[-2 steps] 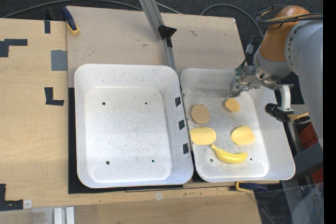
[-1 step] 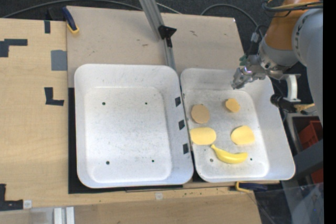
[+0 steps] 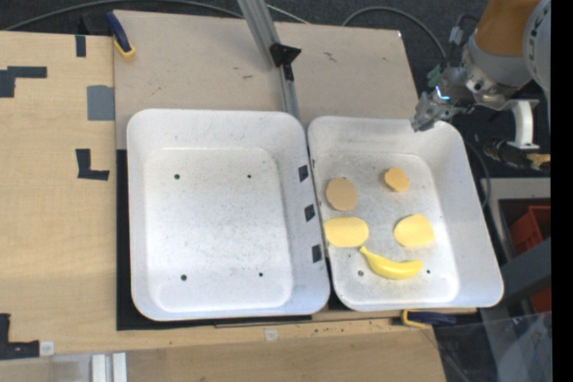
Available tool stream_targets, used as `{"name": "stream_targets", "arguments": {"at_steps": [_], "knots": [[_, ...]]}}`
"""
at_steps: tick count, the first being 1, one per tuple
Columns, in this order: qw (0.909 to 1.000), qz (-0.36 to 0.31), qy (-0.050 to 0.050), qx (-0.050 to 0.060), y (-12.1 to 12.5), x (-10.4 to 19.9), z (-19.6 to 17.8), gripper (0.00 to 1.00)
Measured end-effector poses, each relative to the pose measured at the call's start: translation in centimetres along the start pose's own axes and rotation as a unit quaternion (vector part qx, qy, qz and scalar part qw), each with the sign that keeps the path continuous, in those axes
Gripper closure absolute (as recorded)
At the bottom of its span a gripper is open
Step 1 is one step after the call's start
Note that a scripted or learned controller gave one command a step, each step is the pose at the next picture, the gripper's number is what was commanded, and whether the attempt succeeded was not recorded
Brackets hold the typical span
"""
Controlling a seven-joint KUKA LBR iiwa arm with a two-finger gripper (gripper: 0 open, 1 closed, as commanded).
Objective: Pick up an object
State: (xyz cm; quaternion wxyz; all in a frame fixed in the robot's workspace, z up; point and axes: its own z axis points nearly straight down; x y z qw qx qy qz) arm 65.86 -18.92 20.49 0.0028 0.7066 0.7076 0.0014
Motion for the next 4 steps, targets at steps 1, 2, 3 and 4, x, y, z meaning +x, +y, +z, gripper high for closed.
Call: {"name": "stream_targets", "arguments": {"at_steps": [1, 2, 3, 4], "knots": [[1.0, 0.0, 0.001, 0.003, 0.0, 0.0, 0.0, 1.0], [1.0, -0.002, 0.002, 0.003, -2.3, 4.8, -1.4, 1.0], [1.0, -0.002, 0.002, 0.005, -4.3, 9.3, -0.6, 1.0], [1.0, -0.003, 0.002, 0.005, -7.1, 15.1, -1.1, 1.0]]}}
